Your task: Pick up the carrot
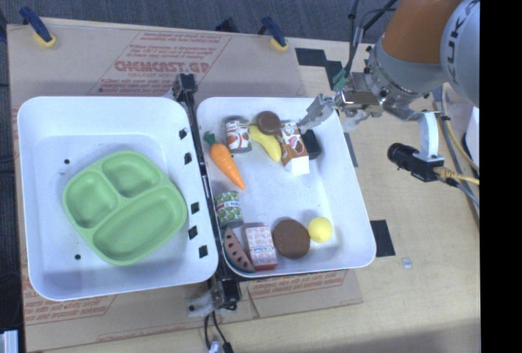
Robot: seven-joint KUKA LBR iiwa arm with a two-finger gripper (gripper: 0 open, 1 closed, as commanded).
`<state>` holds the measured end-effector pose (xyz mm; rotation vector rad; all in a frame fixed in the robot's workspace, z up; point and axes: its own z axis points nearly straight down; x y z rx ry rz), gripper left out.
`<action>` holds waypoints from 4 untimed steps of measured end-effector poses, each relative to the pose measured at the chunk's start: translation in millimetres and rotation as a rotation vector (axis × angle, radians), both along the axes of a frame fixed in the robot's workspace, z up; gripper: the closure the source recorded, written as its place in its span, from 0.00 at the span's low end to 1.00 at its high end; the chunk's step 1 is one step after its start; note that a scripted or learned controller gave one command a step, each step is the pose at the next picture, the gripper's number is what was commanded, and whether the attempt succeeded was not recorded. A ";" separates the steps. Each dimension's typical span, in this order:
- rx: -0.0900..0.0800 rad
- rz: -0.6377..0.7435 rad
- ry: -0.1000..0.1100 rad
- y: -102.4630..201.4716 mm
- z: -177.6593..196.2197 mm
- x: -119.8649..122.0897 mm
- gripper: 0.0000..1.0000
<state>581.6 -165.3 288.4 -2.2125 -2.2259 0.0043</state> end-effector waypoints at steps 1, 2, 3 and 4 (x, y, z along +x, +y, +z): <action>0.000 0.003 0.002 92.6 -97.8 4.6 0.00; 0.000 0.000 0.003 69.6 -197.8 -9.8 0.00; 0.000 0.005 0.003 69.8 -187.0 -9.1 1.00; 0.001 0.001 -0.002 120.7 -96.0 -20.8 1.00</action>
